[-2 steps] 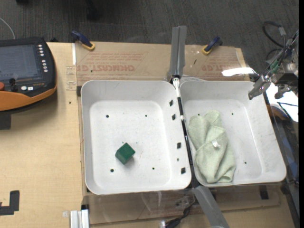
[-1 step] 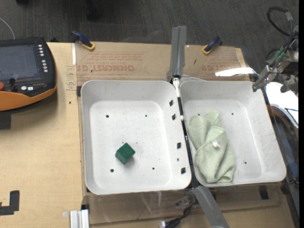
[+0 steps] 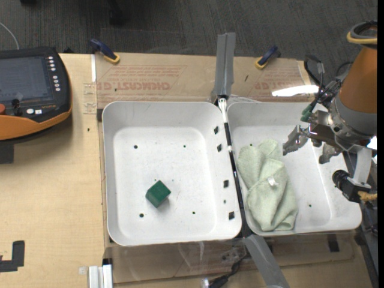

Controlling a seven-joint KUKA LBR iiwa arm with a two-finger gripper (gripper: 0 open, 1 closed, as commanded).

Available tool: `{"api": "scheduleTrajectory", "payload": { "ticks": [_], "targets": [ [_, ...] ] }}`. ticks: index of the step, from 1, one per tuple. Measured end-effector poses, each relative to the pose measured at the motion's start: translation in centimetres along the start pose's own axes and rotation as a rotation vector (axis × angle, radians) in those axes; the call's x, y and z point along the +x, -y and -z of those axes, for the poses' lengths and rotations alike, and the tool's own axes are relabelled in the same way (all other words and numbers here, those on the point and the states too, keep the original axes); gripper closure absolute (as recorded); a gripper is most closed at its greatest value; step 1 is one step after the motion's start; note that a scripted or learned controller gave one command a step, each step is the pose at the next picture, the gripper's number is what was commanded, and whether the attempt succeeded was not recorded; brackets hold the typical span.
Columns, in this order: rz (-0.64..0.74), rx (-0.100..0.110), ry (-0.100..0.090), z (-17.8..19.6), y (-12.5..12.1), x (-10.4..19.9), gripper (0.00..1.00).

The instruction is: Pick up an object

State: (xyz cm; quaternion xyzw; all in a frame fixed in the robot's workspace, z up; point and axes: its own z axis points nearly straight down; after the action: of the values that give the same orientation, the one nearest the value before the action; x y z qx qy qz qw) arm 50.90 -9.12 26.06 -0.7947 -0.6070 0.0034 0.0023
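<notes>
While the task names no specific object, two candidates show: a green cube (image 3: 158, 193) and a pale green cloth (image 3: 269, 185). Cube sits on the floor of the left bin (image 3: 120, 161), lower-middle area, tilted relative to the bin walls, well apart from everything else. Cloth lies crumpled in the right bin (image 3: 324, 209), against the left wall beside the divider, running from mid-bin down to the near rim. A small white bit rests on top of the cloth; can't tell what it is.

Gripper (image 3: 307, 138) hovers over the right bin's upper right part, near the cloth's top edge but apart from it. Nothing is between the fingers. Open or closed: can't tell, the tips are too cluttered with cabling.

Arm (image 3: 360, 83) comes in from the right edge, orange band above the grey wrist, wrist angled left and downward toward the bin.

Tablet (image 3: 30, 89) with orange trim sits at far left on the bench. Two clamps (image 3: 105, 51) hold the cardboard sheet at the back.
</notes>
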Motion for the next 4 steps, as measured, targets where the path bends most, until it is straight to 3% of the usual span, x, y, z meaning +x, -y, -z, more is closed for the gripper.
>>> {"api": "scheduleTrajectory", "payload": {
  "ticks": [1, 2, 4],
  "targets": [
    [-0.184, 0.001, 0.0, -7.3, 4.1, 3.0, 0.0],
    [0.134, -0.002, 0.001, -7.2, 0.9, 9.3, 0.0],
    [0.134, -0.001, 0.001, -7.2, 0.9, 9.2, 0.0]
  ]
}}
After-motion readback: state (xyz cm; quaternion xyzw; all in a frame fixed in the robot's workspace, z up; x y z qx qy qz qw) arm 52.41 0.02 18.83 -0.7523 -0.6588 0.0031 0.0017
